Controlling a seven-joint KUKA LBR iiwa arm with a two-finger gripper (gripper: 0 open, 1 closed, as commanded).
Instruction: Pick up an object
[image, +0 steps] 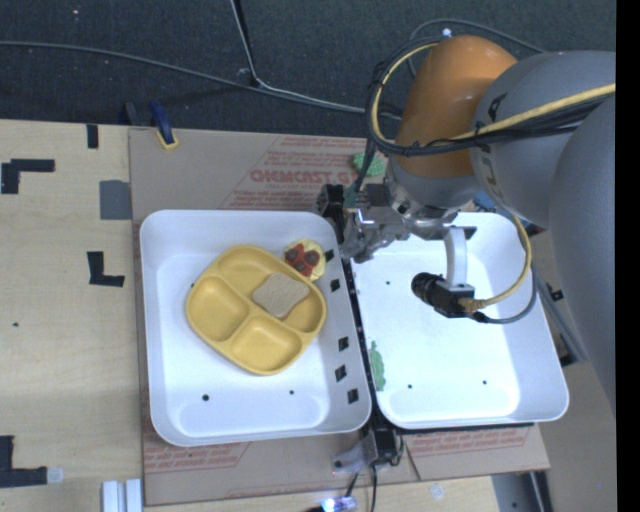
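A yellow divided plate (255, 310) lies in the left bin (170, 400), with a flat brown slice (279, 294) in its upper compartment. A small red and dark object (305, 259) rests on a yellow piece at the plate's upper right corner. My gripper (347, 232) hangs over the top of the wall between the two bins, just right of that red object. The wrist's dark hardware hides its tips. A small green thing (377, 364) lies against the left wall of the right bin (500, 390).
The grey arm with its orange band (450, 90) covers the right bin's upper right. A black cylinder with a cable (442, 294) hangs from the wrist over that bin's middle. Brown cardboard (250, 170) lies under both bins.
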